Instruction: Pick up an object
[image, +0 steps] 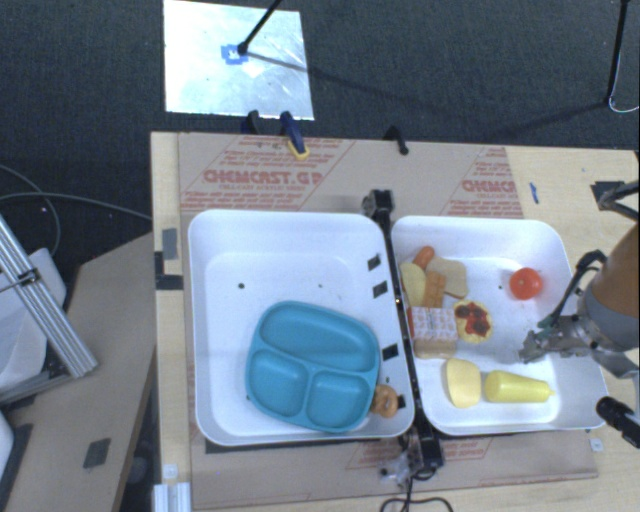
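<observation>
The right bin (480, 232) holds several toy foods. A red tomato (525, 283) lies near its right wall, and a small tart with red topping (472, 321) sits in the middle. A pink wafer block (433, 328), a tan bread piece (447, 277) and an orange sausage (424, 257) cluster by the left wall. A yellow chunk (461, 383) and a long yellow piece (517, 387) lie along the front. My gripper (537, 347) hangs low at the bin's right side, just above the long yellow piece and right of the tart, with nothing seen in it.
The left bin (290, 240) holds a blue compartment plate (312, 366) with a small brown toy (385, 401) at its front right corner. A black divider clip (380, 204) sits between the bins. The grey arm (612, 310) enters over the right bin's right wall.
</observation>
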